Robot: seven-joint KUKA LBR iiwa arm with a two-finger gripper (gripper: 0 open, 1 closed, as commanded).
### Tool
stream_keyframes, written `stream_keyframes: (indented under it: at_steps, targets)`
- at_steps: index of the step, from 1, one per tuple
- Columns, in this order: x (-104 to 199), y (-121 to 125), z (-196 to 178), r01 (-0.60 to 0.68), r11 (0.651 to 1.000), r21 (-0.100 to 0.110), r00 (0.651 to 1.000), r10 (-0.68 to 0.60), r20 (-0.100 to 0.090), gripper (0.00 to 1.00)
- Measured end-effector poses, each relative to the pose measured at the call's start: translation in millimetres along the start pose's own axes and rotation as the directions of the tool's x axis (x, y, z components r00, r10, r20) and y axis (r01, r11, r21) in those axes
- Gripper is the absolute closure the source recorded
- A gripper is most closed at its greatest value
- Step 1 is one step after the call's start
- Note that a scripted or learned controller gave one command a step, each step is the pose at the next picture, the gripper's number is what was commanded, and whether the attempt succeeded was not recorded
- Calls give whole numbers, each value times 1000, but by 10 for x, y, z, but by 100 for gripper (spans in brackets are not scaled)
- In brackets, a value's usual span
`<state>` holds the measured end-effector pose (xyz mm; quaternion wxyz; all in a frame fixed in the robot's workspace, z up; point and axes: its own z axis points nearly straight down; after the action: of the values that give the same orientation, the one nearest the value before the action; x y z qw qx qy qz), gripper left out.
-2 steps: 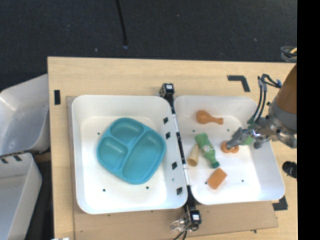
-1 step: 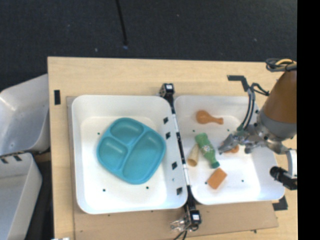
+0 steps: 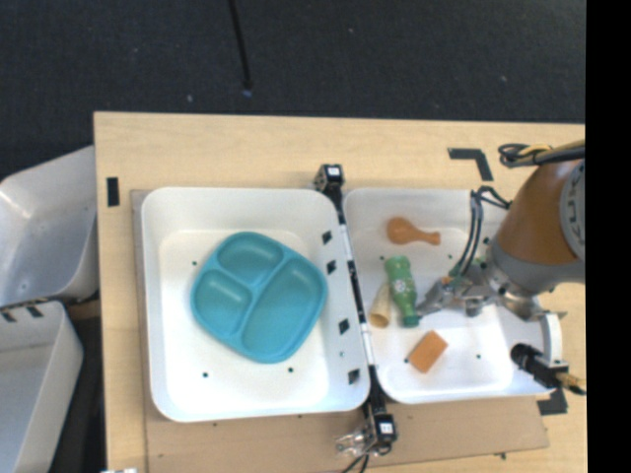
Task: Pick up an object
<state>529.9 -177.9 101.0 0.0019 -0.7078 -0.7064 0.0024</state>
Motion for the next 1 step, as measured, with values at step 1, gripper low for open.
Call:
stream_keyframes:
  at_steps: [1]
  targets:
    - [-5,20,-134,-5,1000,-7,1000,5,-1,100]
